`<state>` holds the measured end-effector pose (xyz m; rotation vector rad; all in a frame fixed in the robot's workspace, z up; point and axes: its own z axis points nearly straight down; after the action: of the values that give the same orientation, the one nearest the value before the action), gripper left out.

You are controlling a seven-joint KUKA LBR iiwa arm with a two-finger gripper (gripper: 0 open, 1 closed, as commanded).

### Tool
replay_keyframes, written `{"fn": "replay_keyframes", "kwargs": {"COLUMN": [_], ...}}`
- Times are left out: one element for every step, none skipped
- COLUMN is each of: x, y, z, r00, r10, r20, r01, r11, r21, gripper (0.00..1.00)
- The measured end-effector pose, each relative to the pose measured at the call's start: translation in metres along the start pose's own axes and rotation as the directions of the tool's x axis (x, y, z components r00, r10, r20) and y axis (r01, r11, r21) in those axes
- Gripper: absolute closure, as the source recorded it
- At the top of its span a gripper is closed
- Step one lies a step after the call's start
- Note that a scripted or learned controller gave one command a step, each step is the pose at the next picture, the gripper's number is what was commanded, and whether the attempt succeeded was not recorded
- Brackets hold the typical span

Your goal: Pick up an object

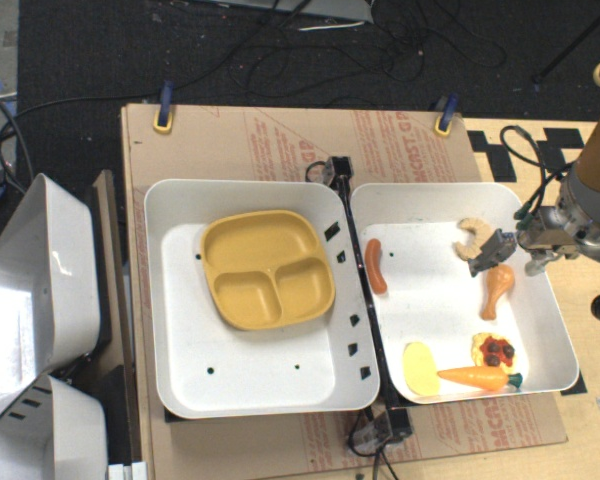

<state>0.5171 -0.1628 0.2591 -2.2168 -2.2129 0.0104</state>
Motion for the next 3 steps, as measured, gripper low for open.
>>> {"fn": "replay_keyframes", "kwargs": {"x": [0.000, 0.000, 0.001], "y": [0.002, -0.006, -0.002], "z": [-0.006, 0.042, 0.086], "r00": [1.000, 1.000, 1.000], "r10": [-0.003, 0.000, 0.000], "r20": [0.002, 0.001, 0.001], "r01": [0.003, 0.000, 0.000], "r11": [1.000, 1.000, 1.000], "r21": [-0.011, -0.007, -0.007], "gripper": [0.00, 0.00, 0.00]}}
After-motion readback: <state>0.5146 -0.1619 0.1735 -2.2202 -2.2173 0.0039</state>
